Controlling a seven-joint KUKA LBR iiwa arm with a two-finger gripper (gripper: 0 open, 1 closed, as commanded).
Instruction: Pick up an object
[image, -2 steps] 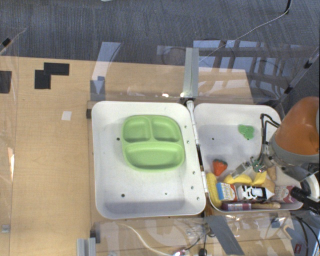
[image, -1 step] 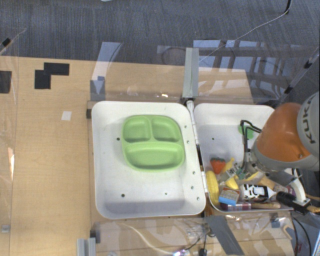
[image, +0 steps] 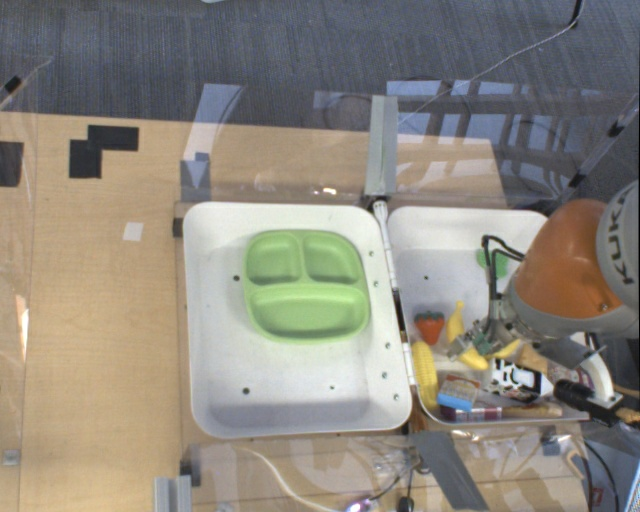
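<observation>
My gripper (image: 481, 343) is low in the right bin (image: 440, 235), over a heap of small toys near its front. Beneath the orange wrist band (image: 563, 268) the tool is dark and cluttered. A small yellow-green piece (image: 477, 357) lies right at the gripper's tip, and I cannot tell whether it is held. To its left lie a red strawberry (image: 430, 327), a slim yellow piece (image: 456, 320) and a yellow corn cob (image: 425, 368). A blue block (image: 455, 405) and a black-and-white piece (image: 515, 378) rest at the front edge.
The left bin (image: 215, 300) holds a green divided plate (image: 304, 283) in its middle. A metal divider (image: 380, 150) runs between the bins at the back. The far half of the right bin shows bare white floor. Cables hang below the bench front.
</observation>
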